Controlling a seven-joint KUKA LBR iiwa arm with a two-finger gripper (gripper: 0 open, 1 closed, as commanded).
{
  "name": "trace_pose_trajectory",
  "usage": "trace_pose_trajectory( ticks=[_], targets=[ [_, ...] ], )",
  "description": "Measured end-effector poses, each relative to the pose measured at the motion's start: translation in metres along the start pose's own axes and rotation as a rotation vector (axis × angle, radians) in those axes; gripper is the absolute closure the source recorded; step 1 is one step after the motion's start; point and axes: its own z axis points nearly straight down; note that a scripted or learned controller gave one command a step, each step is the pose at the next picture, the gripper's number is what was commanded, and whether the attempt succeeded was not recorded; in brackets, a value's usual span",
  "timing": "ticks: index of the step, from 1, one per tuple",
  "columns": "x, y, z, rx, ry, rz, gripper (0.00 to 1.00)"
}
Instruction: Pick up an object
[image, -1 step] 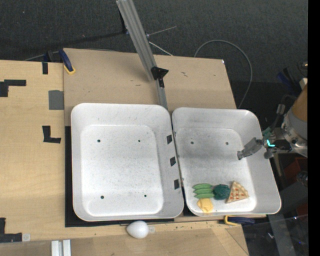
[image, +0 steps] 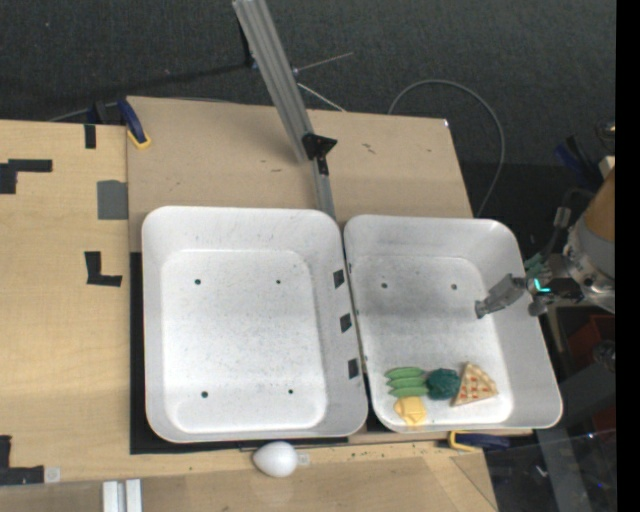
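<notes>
Several toy foods lie bunched in the near right corner of the right bin (image: 430, 224): a green pea pod (image: 405, 377), a dark green broccoli piece (image: 441, 381), a yellow piece (image: 410, 408) and a pizza slice (image: 474, 385). My gripper (image: 497, 297) hangs over the right bin's right side, reaching in from the right edge of the view. It sits well behind the food pile and touches none of it. Nothing shows in its grasp. A white egg (image: 275, 459) lies on the bench just in front of the left bin (image: 150, 300).
A grey metal pole (image: 283, 88) slants down from the top to a black clip (image: 318, 147) behind the seam between the bins. A blue and yellow clamp (image: 135, 124) sits at the bench's far left corner. A thin cable (image: 470, 100) loops behind the right bin.
</notes>
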Motion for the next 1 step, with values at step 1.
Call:
trace_pose_trajectory(
  ticks=[1],
  targets=[
    [0.0062,-0.0079,0.0482,0.005,0.001,0.001,0.0]
  ],
)
